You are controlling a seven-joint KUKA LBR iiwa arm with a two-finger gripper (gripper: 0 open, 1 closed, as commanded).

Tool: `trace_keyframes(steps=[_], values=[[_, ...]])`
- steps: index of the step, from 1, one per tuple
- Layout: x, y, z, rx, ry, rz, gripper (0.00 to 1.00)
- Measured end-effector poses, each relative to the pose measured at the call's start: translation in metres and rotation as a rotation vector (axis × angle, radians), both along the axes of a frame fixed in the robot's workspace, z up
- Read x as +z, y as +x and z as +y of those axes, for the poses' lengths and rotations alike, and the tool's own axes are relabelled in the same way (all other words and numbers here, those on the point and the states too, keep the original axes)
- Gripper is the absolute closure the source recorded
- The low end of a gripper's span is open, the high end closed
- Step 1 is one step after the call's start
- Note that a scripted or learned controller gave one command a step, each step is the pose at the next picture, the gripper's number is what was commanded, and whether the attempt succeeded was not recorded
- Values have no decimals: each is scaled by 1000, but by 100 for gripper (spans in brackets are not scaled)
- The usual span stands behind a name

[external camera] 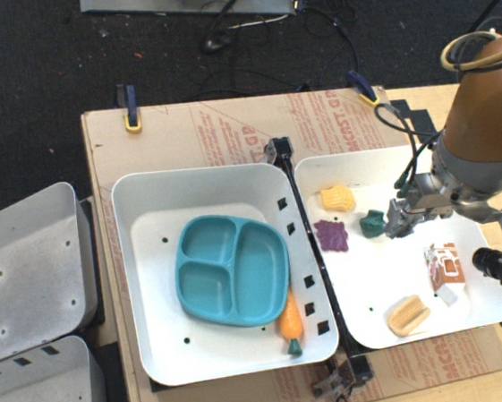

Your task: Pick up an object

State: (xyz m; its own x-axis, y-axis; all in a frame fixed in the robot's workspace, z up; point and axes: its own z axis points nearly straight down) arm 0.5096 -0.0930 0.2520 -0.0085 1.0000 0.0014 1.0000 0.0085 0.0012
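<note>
While a teal divided plate [233, 271] fills the left bin [140, 253] with a toy carrot [290, 322] at its lower right edge, the right bin [374, 335] holds a purple piece [331, 235], a yellow corn piece [338, 198], a dark green object [374, 223], a bread piece [407, 316] and a red-and-white packet [444, 266]. The gripper [400, 224] hangs just beside the green object; whether its fingers are spread or pressed together cannot be told.
</note>
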Motion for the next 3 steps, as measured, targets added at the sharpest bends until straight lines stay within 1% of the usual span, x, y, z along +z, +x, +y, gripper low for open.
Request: trace_keyframes(steps=[1, 3], values=[[-8, 8, 51, -1, 0, 3, 100], [1, -6, 156, 1, 1, 1, 100]])
